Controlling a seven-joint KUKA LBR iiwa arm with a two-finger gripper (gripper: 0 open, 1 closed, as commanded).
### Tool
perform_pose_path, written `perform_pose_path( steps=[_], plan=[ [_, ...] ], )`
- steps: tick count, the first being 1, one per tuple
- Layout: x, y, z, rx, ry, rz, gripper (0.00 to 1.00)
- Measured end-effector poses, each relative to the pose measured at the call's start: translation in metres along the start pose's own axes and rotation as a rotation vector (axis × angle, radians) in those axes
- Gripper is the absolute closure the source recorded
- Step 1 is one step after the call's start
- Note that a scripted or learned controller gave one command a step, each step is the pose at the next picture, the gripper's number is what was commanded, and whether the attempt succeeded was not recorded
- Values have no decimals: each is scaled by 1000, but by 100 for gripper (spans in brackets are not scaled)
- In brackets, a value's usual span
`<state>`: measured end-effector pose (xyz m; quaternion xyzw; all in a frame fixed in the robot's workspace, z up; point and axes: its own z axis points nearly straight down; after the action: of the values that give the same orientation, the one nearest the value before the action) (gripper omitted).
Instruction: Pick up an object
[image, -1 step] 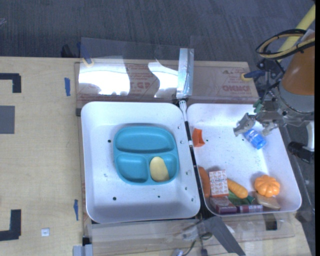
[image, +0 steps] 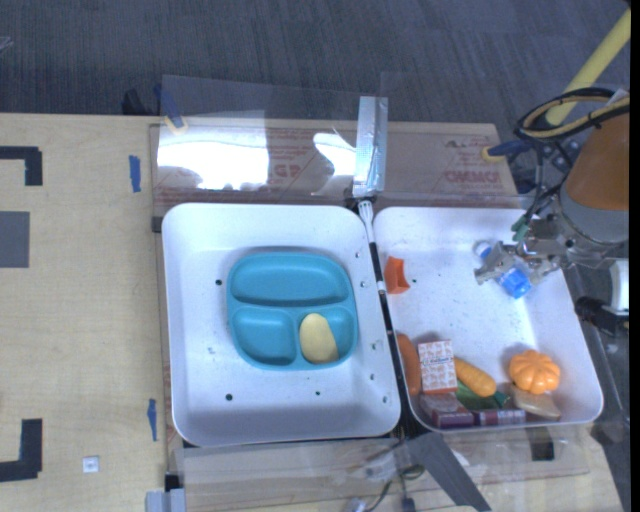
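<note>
Since your end effector (image: 520, 262) hangs over the upper part of the right bin (image: 440, 235), a small blue object (image: 515, 284) sits right at its tip, just toward you; whether it is gripped or merely beneath, you cannot tell.

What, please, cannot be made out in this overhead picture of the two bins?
- Gripper, camera view: too small and blurred to tell whether it is open, or whether it holds the small blue object beneath it.
- Grey arm with orange band: cut off by the right edge.
- Dark purple item: half hidden behind the right white bin's front rim.
</note>
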<state>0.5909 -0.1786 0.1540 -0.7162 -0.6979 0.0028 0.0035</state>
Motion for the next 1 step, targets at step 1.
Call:
perform_pose_path(
  steps=[1],
  plan=[
    [-20, 18, 63, -13, 2, 32, 0]
  ],
)
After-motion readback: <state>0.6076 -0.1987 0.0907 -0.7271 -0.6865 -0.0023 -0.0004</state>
